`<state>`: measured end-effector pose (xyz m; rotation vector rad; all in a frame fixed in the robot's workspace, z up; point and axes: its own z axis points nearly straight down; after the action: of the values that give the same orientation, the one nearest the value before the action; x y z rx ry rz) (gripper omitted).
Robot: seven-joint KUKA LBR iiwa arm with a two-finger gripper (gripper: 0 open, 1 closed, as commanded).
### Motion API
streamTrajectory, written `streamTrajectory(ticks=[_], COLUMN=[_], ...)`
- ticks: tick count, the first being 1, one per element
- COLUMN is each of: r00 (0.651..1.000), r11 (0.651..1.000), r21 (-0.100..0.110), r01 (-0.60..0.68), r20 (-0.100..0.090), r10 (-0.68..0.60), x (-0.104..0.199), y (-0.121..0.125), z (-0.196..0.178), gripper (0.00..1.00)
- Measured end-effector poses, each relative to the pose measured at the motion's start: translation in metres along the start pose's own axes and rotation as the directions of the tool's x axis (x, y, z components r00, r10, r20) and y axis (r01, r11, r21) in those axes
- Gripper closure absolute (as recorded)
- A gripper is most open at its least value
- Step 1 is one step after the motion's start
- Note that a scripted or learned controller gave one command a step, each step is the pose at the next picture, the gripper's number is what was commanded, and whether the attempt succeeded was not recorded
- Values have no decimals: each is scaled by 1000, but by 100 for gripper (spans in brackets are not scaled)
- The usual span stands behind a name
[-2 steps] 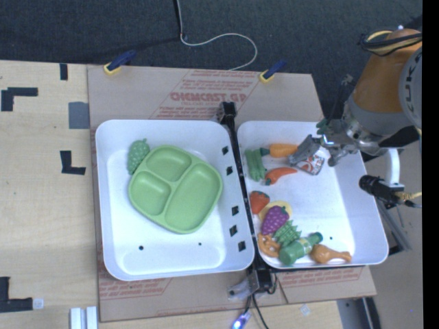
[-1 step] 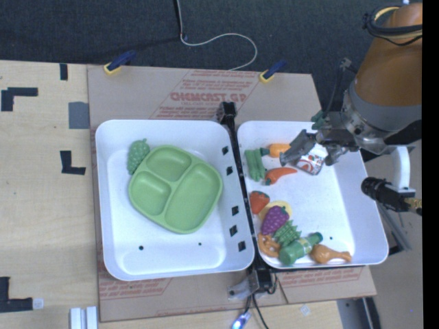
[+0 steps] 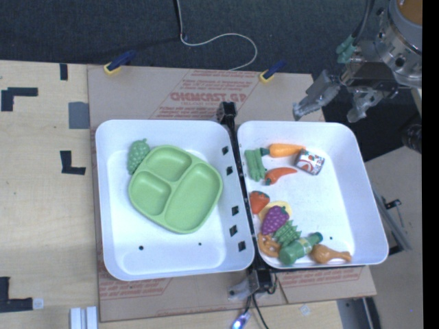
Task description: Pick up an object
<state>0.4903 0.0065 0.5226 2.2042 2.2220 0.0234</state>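
My gripper (image 3: 334, 105) hangs above the far rim of the right bin (image 3: 346, 184), its two fingers spread open with nothing between them. In that bin lie a small can (image 3: 309, 162), an orange carrot (image 3: 285, 150), a red-orange pepper (image 3: 280, 175), green beans (image 3: 254, 164), a tomato (image 3: 258, 201), purple grapes (image 3: 274, 219), and several more toy foods at the near edge (image 3: 302, 247). The left bin (image 3: 116, 245) holds a green divided plate (image 3: 175, 189) and a green bunch of grapes (image 3: 138, 154) by its far left corner.
Both bins sit on a cardboard sheet (image 3: 199, 91) held by yellow and blue clamps (image 3: 120, 62). A white cable (image 3: 206, 43) loops over the dark floor behind. A black hinge strip (image 3: 234, 184) runs between the bins.
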Motion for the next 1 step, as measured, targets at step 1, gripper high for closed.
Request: streamTrajectory(ticks=[1], r00=[1000], r11=[1000], r21=[17], r01=[0], r20=[1], r10=[0], x=[57], y=[-6], z=[-12], gripper=[0])
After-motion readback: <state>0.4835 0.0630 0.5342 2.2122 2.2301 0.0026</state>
